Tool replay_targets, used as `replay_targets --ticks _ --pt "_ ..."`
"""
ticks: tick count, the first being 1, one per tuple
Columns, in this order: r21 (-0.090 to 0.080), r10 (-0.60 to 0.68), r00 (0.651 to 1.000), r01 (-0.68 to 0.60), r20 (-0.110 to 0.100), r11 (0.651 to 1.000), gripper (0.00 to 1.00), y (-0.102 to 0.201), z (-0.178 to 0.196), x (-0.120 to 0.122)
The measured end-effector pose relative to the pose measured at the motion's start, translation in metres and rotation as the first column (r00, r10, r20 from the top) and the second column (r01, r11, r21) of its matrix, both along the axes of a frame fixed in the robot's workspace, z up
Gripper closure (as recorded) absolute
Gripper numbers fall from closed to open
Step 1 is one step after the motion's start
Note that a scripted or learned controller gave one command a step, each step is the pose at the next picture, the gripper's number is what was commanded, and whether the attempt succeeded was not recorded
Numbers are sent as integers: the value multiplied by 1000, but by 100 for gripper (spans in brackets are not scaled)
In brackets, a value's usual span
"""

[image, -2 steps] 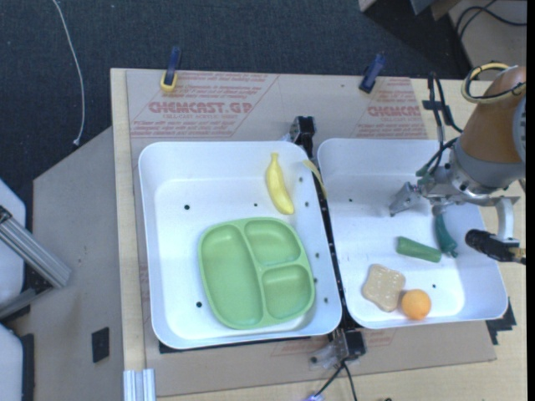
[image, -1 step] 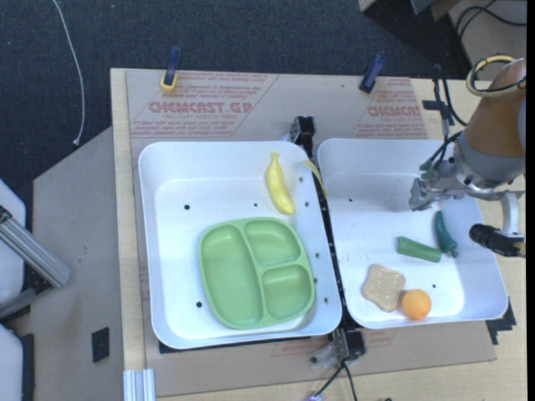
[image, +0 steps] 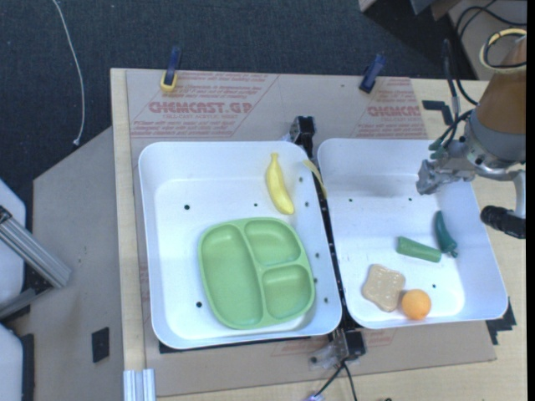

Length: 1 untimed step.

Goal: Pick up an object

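- White plastic is forming both bins; the right bin (image: pixel 476 295) is holding the likely targets: an orange ball (image: pixel 416 304) touching a tan cracker-like piece (image: pixel 383 286) near the front, and a green stick (image: pixel 418 250) just beside a darker green pod (image: pixel 445 232).
- The left bin (image: pixel 159 224) is carrying a green divided plate (image: pixel 255 271) and a yellow banana (image: pixel 279 185).
- The gripper (image: pixel 436 174) is hovering over the right bin's back half, apart from every object, so the step looks like the approach, with nothing picked yet.
- Whether the claw is apart or together, I cannot tell.
- The arm is reaching in from the right, its wrist angling down toward the bin.
- Next, it is probably needing to travel forward over the dark pod or the stick, line up with one of them and descend.
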<state>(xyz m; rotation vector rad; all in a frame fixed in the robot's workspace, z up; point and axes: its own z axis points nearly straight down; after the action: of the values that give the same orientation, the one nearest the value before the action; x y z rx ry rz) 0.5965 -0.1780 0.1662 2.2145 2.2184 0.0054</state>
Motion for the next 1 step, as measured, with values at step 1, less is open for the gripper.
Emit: replay_targets --ticks 1 --pt "0 1 1000 -1 1 1000 100 8 55 8"
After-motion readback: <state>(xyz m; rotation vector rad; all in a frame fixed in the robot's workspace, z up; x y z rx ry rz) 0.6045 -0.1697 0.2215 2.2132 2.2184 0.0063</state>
